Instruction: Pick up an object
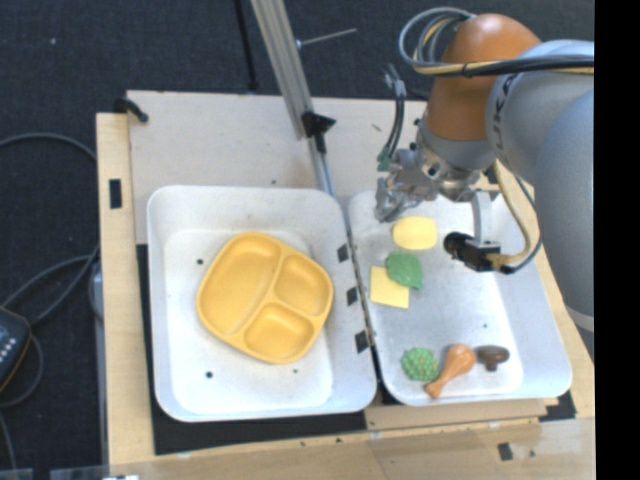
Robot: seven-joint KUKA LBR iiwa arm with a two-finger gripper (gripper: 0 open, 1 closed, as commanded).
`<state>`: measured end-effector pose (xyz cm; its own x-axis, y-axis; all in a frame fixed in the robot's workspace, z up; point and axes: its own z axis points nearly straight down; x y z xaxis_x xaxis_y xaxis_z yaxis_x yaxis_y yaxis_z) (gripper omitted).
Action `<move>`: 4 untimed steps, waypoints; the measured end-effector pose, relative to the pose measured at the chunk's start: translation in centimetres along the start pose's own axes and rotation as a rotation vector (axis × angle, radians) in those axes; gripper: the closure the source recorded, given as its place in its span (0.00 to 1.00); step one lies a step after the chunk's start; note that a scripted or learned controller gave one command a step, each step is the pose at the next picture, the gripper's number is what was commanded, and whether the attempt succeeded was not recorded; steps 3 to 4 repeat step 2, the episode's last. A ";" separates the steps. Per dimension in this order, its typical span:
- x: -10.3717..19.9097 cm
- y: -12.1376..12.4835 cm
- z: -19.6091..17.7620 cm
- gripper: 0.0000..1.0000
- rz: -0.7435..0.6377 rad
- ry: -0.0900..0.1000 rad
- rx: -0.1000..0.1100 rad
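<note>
My gripper [392,204] hangs over the back left corner of the right bin [520,313], just left of and behind a pale yellow round piece [415,233]. Nothing shows between its fingers. In front of that piece lie a green leaf-shaped toy [405,269] and a yellow square slice [389,289], touching each other. Near the bin's front edge sit a green broccoli toy [420,363], an orange-tan drumstick [450,369] and a small brown mushroom [492,355].
The left bin [175,368] holds a yellow divided plate [265,296]. A slanted metal pole [290,68] with a black clamp rises behind the bins. The grey arm with its orange band [480,68] and black cables fills the upper right.
</note>
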<state>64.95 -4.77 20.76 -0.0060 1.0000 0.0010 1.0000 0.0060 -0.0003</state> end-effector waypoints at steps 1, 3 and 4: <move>5.2 -0.5 0.2 1.00 -0.001 0.001 0.000; 9.7 -1.5 -0.6 1.00 -0.001 0.001 0.001; 9.7 -1.5 -0.6 1.00 -0.001 0.001 0.001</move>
